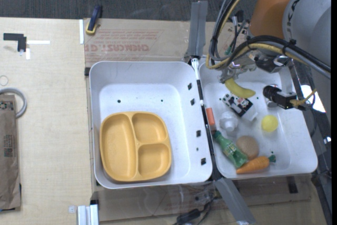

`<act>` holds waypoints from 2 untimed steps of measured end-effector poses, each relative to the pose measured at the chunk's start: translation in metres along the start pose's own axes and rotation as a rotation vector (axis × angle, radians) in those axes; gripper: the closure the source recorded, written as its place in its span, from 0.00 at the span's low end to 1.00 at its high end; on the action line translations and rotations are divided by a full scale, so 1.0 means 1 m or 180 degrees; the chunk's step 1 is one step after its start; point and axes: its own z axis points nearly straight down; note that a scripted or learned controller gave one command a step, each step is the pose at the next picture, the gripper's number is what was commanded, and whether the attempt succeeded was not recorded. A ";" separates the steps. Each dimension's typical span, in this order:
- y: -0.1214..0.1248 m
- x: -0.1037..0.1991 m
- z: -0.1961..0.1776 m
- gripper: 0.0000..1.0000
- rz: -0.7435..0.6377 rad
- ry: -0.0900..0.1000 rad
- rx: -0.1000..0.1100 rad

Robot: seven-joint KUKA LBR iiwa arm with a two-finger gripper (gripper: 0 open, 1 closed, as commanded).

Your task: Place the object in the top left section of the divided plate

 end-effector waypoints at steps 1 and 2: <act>0.008 0.063 0.001 1.00 0.0023 0.0002 0.0010; 0.047 0.122 -0.040 1.00 -0.0244 -0.0002 0.0002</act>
